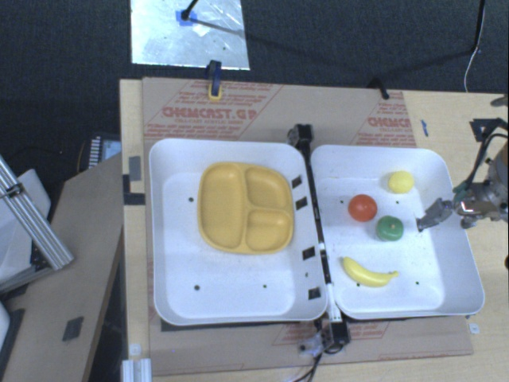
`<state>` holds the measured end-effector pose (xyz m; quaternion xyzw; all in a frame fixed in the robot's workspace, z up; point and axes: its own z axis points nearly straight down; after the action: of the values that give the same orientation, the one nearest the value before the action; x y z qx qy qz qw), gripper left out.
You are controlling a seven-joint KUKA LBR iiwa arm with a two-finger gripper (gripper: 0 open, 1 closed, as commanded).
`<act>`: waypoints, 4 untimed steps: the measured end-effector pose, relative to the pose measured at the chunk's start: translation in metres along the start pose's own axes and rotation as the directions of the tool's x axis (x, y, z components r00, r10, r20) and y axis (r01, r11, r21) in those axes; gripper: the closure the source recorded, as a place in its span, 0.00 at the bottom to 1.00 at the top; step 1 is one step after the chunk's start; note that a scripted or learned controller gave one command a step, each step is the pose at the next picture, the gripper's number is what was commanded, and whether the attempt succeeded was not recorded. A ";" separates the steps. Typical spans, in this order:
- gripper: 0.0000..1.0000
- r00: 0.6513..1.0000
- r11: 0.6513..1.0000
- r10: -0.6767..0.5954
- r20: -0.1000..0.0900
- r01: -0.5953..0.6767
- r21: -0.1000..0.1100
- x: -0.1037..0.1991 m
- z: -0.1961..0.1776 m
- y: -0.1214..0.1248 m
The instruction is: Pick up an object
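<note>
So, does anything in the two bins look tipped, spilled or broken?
Nothing stands out. The yellow tray lies flat in the left bin; the tomato, lemon, green fruit and banana sit apart, intact.

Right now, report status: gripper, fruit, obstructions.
Gripper at right bin's right edge, holding nothing. Small round green fruit nearest it, untouched. Red tomato, lemon, banana lie apart.

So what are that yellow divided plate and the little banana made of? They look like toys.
The yellow divided plate looks like moulded plastic: one even colour, a smooth matt surface, soft rounded compartment edges. The banana is probably plastic too, a play-food piece: uniform yellow and faintly glossy. The view is too coarse to be sure.
</note>
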<state>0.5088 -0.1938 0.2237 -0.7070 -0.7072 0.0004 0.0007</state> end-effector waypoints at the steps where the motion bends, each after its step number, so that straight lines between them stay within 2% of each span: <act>1: 0.00 1.000 1.000 0.000 -0.001 0.000 0.001 0.000 0.053 -0.010; 2: 0.00 1.000 1.000 0.000 -0.001 0.000 0.002 0.007 0.111 -0.016; 3: 1.00 1.000 1.000 0.001 0.001 -0.001 -0.003 0.006 0.097 -0.014; 4: 1.00 1.000 1.000 0.002 0.003 -0.002 -0.007 -0.001 0.052 -0.015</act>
<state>0.4936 -0.1950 0.1720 -0.7075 -0.7067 -0.0011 -0.0030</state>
